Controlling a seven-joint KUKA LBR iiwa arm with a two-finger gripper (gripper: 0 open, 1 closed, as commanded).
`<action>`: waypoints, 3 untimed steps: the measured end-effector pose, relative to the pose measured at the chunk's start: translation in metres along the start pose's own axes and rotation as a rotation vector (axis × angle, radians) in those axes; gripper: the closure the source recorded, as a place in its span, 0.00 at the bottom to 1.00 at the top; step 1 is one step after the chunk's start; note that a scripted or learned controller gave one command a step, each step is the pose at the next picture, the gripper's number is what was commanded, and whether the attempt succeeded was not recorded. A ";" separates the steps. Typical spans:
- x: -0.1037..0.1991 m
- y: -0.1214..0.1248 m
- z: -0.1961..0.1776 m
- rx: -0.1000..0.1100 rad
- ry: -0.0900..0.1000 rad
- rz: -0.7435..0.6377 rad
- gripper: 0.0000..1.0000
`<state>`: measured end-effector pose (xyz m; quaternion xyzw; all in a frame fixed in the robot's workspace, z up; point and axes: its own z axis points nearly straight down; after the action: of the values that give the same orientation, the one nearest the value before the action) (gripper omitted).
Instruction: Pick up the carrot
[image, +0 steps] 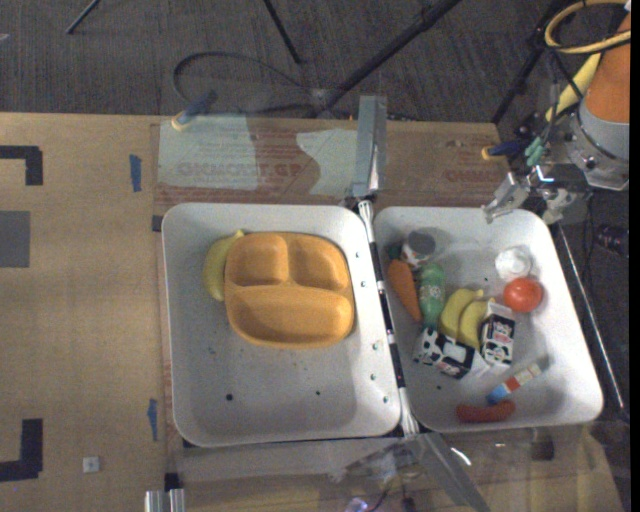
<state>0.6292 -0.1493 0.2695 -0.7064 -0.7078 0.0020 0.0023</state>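
Carrot (404, 288) at right bin's (575, 330) left wall, pincer (520, 195) above far rim, seemingly parted, blurred

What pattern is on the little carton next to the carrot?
The carton has black and white cow-like patches. It shows in the camera view, just below the orange carrot.
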 end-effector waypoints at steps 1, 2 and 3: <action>0.047 0.038 0.128 -0.015 0.000 0.337 0.00; -0.029 0.038 0.099 -0.002 -0.001 0.839 0.00; 0.025 -0.001 0.186 -0.006 0.001 0.777 0.00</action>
<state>0.6266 -0.1238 0.0839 -0.9219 -0.3874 0.0002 -0.0002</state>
